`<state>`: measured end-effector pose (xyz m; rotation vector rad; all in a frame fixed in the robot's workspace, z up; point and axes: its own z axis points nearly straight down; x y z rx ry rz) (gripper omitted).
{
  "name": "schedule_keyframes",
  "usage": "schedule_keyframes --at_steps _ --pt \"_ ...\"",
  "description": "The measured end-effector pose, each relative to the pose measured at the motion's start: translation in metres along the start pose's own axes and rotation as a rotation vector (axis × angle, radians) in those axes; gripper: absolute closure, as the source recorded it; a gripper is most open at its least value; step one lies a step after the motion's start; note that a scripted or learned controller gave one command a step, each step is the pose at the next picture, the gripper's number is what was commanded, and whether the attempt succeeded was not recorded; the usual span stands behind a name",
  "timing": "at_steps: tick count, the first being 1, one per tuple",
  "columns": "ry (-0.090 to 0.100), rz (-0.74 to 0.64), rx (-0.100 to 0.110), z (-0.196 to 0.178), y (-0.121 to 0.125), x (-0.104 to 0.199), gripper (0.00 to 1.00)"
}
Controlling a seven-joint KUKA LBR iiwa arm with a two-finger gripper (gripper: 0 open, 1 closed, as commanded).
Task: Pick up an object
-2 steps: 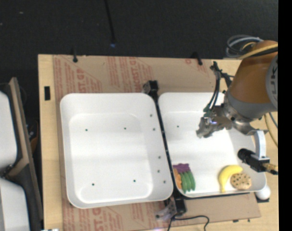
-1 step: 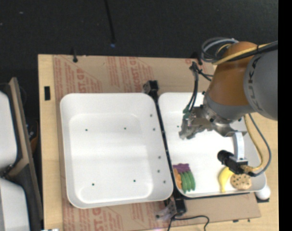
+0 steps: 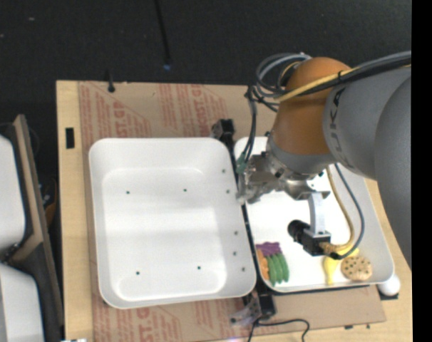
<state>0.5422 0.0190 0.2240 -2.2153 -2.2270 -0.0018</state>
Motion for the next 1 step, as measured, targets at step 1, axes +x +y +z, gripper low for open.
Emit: schedule_keyframes --at_steps 1 --pt "0.000 0.001 0.000 0.0004 0.0019 0.0586 1.00"
